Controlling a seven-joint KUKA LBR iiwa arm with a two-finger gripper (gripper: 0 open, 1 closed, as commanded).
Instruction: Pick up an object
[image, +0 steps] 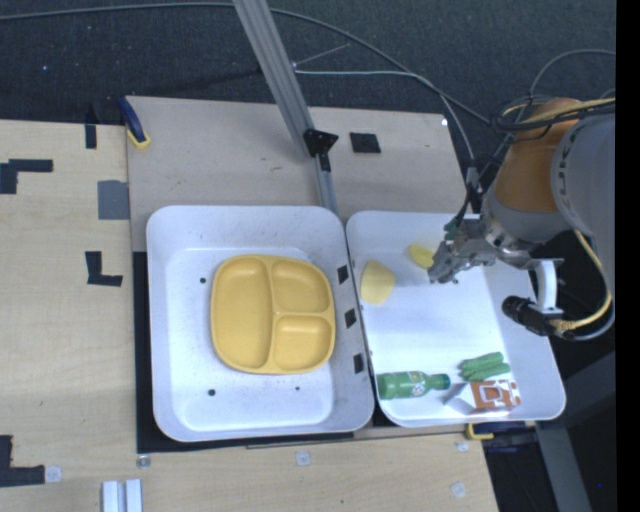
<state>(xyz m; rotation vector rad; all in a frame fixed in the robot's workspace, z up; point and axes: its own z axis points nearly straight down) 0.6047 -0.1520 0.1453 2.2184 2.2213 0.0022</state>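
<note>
Left bin (170, 300), centre-left of frame: a yellow plate (272, 312) with three compartments sits in its middle, well apart from the arm. Not a likely target from here.

Right bin (525, 355), centre-right: a pale yellow lump (377, 283) lies near its left wall, upper part. Just right of that, a small yellow piece (420, 256) lies near the top wall, just beside the gripper (447, 267), which hangs low over the bin's upper middle. Cannot tell if the claw is spread or pressed together; the tips are too dark and small. Nothing visibly between them.

Lower part of the right bin: a green bottle (412, 383) lying on its side, then a green item (484, 365) and an orange-white pack (492, 396) close together in the lower right corner.

Nearest thing to pick, by my guess: the small yellow piece, or else the lump.

Risks: the piece sits close to the top wall, so a descent could clip the wall or push the piece along rather than catch it. The lump looks rounded and may slip out of a pinch. Cables (560, 322) hang at the arm's side over the bin's right edge, a snag risk. A metal pole (285, 90) slants in from the top centre to the gap between the bins, well clear of the gripper.
</note>
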